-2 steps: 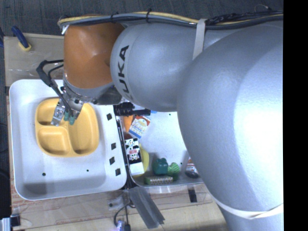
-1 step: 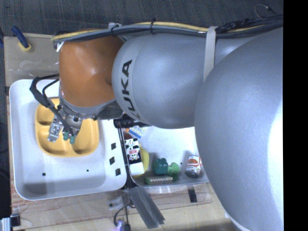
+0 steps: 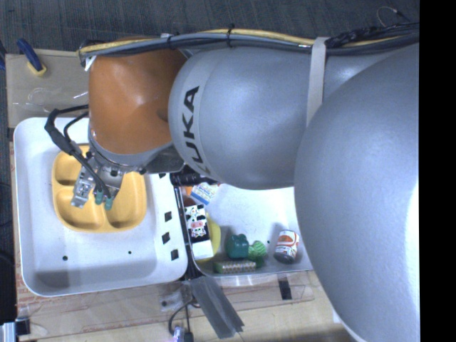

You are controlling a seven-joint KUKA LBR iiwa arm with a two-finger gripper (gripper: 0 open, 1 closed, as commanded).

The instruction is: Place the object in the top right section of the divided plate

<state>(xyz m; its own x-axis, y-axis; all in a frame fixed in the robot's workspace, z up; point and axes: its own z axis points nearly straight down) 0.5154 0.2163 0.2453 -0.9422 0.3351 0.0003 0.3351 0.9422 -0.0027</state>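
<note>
While my gripper (image 3: 96, 194) hovers over the yellow divided plate (image 3: 132, 216) in the left bin (image 3: 43, 262), a small teal object (image 3: 109, 201) sits at its tips; grip unclear, release comes next

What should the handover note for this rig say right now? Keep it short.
Gripper: over the yellow divided plate in the left bin; whether it is open, shut or holding something can't be told from the camera view.
Right bin: green toy, small can, cow-print carton and others; the arm hides much of it.
Done: arm at the plate.
Left: confirm an object lands in the top right section.
</note>
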